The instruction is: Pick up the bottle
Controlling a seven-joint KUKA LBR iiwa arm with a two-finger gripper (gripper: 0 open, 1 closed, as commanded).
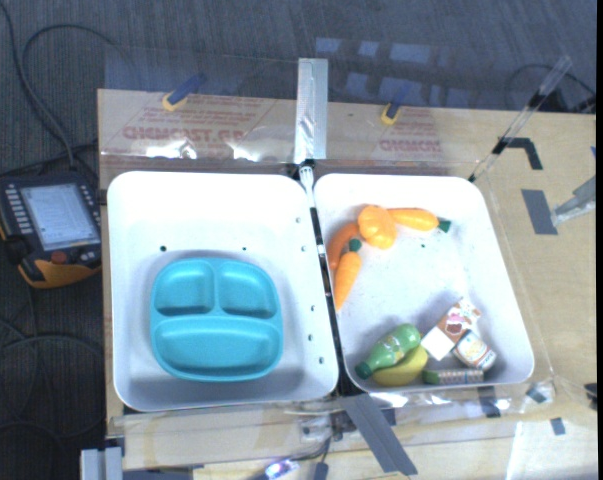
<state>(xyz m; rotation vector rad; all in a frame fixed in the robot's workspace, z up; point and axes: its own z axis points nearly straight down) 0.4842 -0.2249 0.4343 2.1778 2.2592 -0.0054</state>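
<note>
A green bottle [390, 348] lies on its side near the front of the right bin [501, 268], resting against a yellow banana-shaped piece [406, 368]. Beside it to the right sit a small white block [437, 343], a little carton [461, 320] and another small box [475, 352], with a thin dark item [454, 376] along the front wall.
Two orange carrots [345, 268] lie by the right bin's left wall, with a yellow pepper [376, 226] and another carrot [413, 219] at its back. The left bin [131, 228] holds a blue divided plate [216, 316]. A teach pendant [46, 223] lies off the bench's left.
</note>
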